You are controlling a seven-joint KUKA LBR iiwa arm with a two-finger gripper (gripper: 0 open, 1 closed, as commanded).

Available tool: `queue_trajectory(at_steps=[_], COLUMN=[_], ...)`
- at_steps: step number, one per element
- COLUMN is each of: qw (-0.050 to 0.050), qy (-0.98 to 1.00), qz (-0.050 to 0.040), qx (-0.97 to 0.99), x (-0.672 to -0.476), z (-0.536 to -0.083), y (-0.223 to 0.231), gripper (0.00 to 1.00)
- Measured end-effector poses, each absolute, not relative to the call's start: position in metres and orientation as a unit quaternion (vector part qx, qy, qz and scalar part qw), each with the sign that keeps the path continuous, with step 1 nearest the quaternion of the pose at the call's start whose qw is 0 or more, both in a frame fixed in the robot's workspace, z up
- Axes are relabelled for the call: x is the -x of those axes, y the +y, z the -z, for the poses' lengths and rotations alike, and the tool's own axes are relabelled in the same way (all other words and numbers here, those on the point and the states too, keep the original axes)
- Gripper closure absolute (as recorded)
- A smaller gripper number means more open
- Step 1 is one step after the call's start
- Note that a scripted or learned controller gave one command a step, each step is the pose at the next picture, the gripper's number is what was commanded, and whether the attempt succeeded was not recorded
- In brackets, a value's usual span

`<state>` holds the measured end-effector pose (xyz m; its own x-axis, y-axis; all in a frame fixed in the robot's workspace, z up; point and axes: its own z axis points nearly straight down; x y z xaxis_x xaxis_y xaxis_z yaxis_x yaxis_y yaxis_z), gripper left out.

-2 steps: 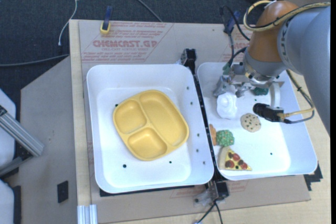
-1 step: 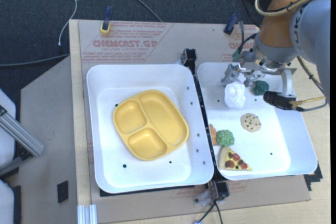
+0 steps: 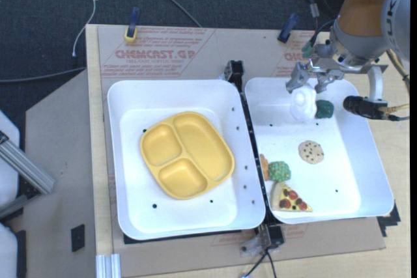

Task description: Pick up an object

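Pizza slice [image 3: 290,199] lies nearest; gripper [image 3: 311,83] hangs spread above white lump [image 3: 302,104], nothing pinched, and closing could nudge green piece [image 3: 324,109] aside and miss.

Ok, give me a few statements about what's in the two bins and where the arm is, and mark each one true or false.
1. The yellow divided plate lies in the left bin. True.
2. The cookie lies on the yellow plate. False: it lies on the floor of the right bin, near the middle.
3. The pizza slice is near the right bin's front edge. True.
4. The hand is over the left bin. False: it is at the back of the right bin, just above a white object.
5. The broccoli lies between the cookie and the pizza slice, toward the bin's left wall. True.
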<state>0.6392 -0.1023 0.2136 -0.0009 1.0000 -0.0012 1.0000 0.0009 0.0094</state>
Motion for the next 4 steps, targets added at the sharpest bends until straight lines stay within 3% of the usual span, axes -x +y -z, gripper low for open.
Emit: queue_trajectory(at_steps=[1,2,4], qw=[0.003,-0.002,-0.002], qy=[0.708,0.709,0.710], qz=[-0.0025,0.0002,-0.0003], qx=[-0.707,-0.705,-0.705], x=[-0.641,-0.621,-0.594], z=[-0.269,-0.261,-0.245], y=[-0.102,-0.043,0.073], gripper=[1.00,1.00,1.00])
